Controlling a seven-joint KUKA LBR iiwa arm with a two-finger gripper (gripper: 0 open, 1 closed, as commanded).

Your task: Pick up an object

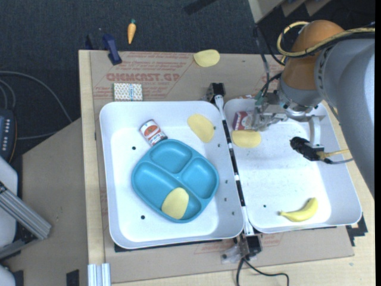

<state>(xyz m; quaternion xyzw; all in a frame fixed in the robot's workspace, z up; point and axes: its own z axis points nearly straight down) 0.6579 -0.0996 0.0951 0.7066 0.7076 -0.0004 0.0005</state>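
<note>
My gripper (260,119) hangs low over the far left corner of the right bin (333,183), under the grey arm with its orange band. A flat yellow piece (246,139) lies right below and in front of it, touching or nearly touching it. A red and white packet (238,121) sits beside the gripper against the bin's left wall, partly hidden. A small banana (300,211) lies near the bin's front edge.
The left bin (116,159) holds a blue divided plate (178,171) with a yellow piece (175,202) on it, another yellow piece (201,127) and a small can (153,132). Loose items lie on the cardboard behind the bins, among them a yellow piece (206,58).
</note>
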